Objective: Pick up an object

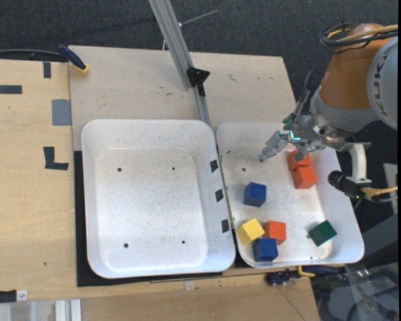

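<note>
The gripper [281, 146] is hovering over the far part of the right bin [347, 246], arm [361, 79] reaching in from the right edge of the bench [27, 179]. I cannot tell whether the pincer is released or clenched; nothing is visibly sitting in it. The nearest candidate is an orange block [302, 169], possibly two stacked or abutting, lying just beside the gripper toward the bin's right wall. A blue cube [254, 194] is sitting alone near the bin's middle, well apart from its neighbours. Near the bin's front edge a yellow cube [251, 230], an orange cube [276, 231] and a second blue cube [265, 249] are crowding together, touching or nearly so; a green cube [322, 233] is resting toward the front right corner. The left bin [93, 139] is standing alongside. Judgement: these blocks are looking rigid, light, flat-faced, probably somewhat slick, not fragile. Gripping across two opposite flat faces, fingers squared to the sides, is seeming best; the lone blue cube is offering clear finger room, while the clustered ones are risking a blocked finger.
</note>
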`<state>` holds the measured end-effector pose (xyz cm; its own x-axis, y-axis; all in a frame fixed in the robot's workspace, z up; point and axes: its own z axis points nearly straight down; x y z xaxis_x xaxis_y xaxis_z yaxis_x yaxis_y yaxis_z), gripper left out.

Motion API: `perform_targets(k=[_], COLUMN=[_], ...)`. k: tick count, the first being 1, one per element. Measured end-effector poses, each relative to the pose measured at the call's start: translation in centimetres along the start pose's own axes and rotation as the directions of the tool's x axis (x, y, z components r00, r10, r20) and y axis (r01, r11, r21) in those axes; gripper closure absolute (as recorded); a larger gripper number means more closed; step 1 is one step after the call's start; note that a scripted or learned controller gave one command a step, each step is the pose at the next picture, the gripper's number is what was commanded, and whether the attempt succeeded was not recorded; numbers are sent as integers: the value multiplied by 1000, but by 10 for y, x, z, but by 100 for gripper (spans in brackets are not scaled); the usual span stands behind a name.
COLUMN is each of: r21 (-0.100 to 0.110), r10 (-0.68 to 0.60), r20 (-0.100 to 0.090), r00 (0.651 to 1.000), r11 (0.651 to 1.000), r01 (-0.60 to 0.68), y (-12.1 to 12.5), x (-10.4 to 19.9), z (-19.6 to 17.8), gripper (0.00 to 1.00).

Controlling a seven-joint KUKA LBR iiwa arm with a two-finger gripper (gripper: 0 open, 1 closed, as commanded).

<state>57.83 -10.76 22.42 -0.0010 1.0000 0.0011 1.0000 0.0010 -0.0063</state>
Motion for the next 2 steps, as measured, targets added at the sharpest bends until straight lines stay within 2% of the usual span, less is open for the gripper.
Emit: perform_targets(k=[1,2], r21=[-5,2], r10=[-1,0], r20=[1,1], r00=[1000,1000], r11=[1000,1000], r01=[1,0], y=[1,1], x=[0,0], z=[-3,62], gripper=[0,0])
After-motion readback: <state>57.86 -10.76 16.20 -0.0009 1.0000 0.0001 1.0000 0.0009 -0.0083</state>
